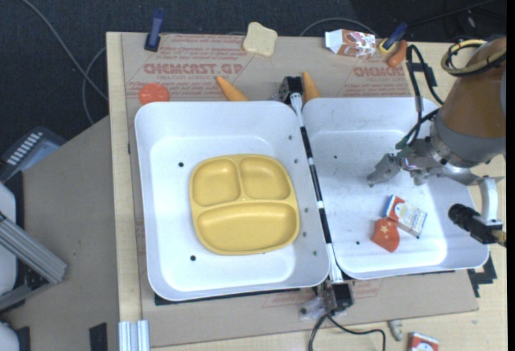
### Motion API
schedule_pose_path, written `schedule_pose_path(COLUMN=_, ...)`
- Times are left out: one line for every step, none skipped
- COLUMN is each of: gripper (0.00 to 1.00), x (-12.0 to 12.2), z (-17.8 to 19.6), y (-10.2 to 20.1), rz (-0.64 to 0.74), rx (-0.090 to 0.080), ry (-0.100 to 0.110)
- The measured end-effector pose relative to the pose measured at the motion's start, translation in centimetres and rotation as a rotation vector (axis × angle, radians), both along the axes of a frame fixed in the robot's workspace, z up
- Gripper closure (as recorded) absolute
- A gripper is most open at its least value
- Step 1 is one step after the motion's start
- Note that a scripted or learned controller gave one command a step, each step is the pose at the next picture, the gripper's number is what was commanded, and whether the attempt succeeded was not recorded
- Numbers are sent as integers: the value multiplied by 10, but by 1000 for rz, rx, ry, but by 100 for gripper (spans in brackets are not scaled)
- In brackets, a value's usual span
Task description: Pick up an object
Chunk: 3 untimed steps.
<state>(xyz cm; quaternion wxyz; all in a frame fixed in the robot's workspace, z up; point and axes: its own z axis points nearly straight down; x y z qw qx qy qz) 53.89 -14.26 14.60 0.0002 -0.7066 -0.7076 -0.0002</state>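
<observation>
Bench edge nearest the camera carries loose cables and a small red-and-white packet (422, 340) at about 5 o'clock in the view. Right bin (354, 257) next, shallow, white. Inside it, toward its near right part, a red strawberry-like piece (386, 236) lies flat on the bin floor. Just beyond it, touching or nearly touching, a small carton (405, 215), white with red and blue print, lies tilted. Both sit at roughly 5 o'clock from the gripper (385, 170), near it but apart, not between the fingers. Gripper hangs over the bin's middle, pointing toward 9 o'clock; grey fingers visible, nothing seen between them, but whether they are spread or closed cannot be told from this angle. Arm (475, 112) comes in from 3 o'clock, orange band above the wrist, black cable looped along it.

Left bin (161, 204) holds a yellow divided tray (243, 203), three compartments, lying flat at centre. Black clips join the two bins along their shared edge.

Farther back on the brown board: orange carrot-like pieces (232, 89) by the far rims, a red disc (153, 93) at the left bin's far corner, a blue clip (154, 30), a slice of toy bread (259, 39) at 12 o'clock, another printed carton (351, 43) at 1 o'clock.
</observation>
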Motion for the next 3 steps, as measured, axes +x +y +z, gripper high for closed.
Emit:
schedule_pose_path(gripper=0, x=-32, z=-21, y=7, rz=-2, rx=0, ry=2)
schedule_pose_path(gripper=0, x=-55, z=-57, y=16, rz=-2, rx=-7, ry=-14)
schedule_pose_path(gripper=0, x=-26, z=-16, y=-55, rz=-2, rx=-3, ry=-2)
